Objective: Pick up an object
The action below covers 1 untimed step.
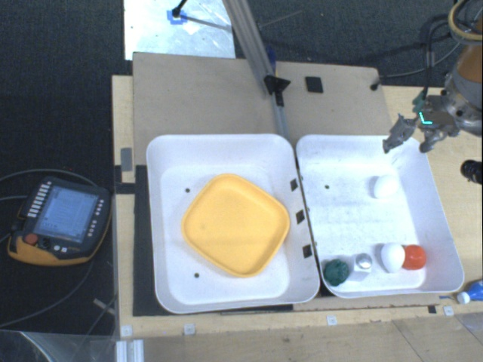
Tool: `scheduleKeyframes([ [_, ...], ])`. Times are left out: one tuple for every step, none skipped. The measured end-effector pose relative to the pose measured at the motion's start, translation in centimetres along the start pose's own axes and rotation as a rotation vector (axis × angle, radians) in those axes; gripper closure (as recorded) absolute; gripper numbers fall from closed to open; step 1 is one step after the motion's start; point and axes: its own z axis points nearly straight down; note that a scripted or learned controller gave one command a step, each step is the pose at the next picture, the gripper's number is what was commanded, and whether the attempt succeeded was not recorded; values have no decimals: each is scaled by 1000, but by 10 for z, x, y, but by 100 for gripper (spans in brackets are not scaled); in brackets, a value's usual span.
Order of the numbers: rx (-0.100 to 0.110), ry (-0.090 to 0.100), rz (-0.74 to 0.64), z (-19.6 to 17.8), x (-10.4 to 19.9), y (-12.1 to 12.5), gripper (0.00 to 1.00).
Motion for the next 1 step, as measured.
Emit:
scheduleKeyframes([
  [0,0,0,0,0,0,0],
])
